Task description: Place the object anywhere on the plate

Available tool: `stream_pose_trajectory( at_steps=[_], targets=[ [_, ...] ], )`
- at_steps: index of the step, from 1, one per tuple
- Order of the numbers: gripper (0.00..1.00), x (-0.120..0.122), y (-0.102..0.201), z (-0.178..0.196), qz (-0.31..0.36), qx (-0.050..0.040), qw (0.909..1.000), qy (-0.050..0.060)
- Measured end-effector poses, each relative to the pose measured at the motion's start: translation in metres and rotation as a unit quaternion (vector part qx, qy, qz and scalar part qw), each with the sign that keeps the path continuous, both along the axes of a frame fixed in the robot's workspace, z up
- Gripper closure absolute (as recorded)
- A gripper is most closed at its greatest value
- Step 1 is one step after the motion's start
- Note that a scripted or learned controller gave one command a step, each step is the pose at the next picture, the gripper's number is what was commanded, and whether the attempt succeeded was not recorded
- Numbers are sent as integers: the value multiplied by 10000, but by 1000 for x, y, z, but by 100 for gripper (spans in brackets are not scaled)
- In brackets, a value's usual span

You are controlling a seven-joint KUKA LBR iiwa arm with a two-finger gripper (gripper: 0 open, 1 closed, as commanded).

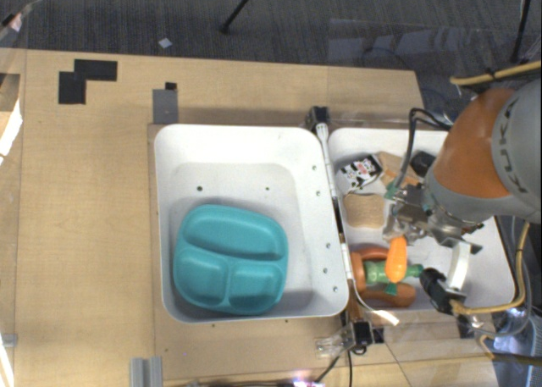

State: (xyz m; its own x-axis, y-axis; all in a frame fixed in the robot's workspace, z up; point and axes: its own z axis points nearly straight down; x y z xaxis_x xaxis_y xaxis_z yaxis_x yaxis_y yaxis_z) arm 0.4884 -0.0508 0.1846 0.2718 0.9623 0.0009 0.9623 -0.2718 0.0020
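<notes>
- My gripper [398,229] hangs over the right bin [500,279], low among the clutter; whether it is released or clenched on anything I cannot tell, since my wrist covers it.
- Just below me an orange carrot [395,260] stands on end, its top right under my wrist. I take it for the object, but I cannot see that I have it.
- Under and beside the carrot lies a heap: something green [412,272], something brown-orange [381,279]. To my upper left sit a tan block [366,210] and a black-and-white thing [359,170].
- The plate [229,257], teal with three compartments, lies well to my left in the left bin [178,165], across the wall where the two bins meet.
- To do this step well, I judge I should first make sure of the hold: rise slowly and straight, and see that the carrot comes with me and nothing else does.
- The carrot is smooth and tapered, so I expect it to slip or swing if gripped near its tip; a grip on the thick part is safer.
- I should lift high enough to clear the wall before travelling left, or the hanging carrot could catch it.
- Any compartment serves; aiming at the large upper one gives most margin.
- Come down low over the plate before letting go, so the carrot does not bounce or roll off the rim.
</notes>
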Motion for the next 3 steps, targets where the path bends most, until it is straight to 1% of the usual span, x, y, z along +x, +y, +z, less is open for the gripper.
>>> stream_pose_trajectory(
  at_steps=[1, 2, 3],
  targets=[
    [100, 1, 54, 45, 1467, -6, 9892, -26],
    [100, -1, 97, 5, 1753, 3, 9845, 17],
    [0, -1, 96, 6, 1742, -2, 9847, 9]
  ],
)
